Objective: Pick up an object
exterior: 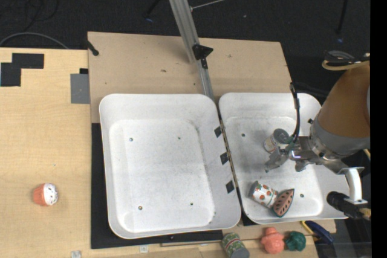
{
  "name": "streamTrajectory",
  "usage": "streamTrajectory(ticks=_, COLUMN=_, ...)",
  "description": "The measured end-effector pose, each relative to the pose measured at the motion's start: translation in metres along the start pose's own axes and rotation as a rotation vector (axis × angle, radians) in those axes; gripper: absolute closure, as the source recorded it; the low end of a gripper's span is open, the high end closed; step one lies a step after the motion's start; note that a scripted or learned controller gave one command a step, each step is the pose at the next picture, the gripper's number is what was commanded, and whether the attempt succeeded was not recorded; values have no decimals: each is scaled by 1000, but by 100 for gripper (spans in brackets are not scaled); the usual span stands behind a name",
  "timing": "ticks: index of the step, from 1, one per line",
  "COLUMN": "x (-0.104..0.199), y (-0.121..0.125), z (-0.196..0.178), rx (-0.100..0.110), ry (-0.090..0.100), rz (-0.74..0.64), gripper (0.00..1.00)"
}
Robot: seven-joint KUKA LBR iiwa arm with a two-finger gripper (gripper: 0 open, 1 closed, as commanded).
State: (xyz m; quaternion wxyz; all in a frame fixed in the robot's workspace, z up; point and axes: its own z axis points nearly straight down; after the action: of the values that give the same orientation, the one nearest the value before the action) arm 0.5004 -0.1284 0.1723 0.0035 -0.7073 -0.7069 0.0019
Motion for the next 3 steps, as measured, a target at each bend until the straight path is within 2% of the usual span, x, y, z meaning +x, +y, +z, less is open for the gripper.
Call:
streamTrajectory(ticks=1, x=-7, y=5, z=55, rx=1, ry=0, rz=0, gripper=0)
streamTrajectory(ticks=2, x=-9, y=6, z=42, rx=-2, ry=-1, rz=5, gripper=100)
streamTrajectory(ticks=3, x=-10, y=8, z=0, rx=-9, ry=-2, rz=-1, gripper=100)
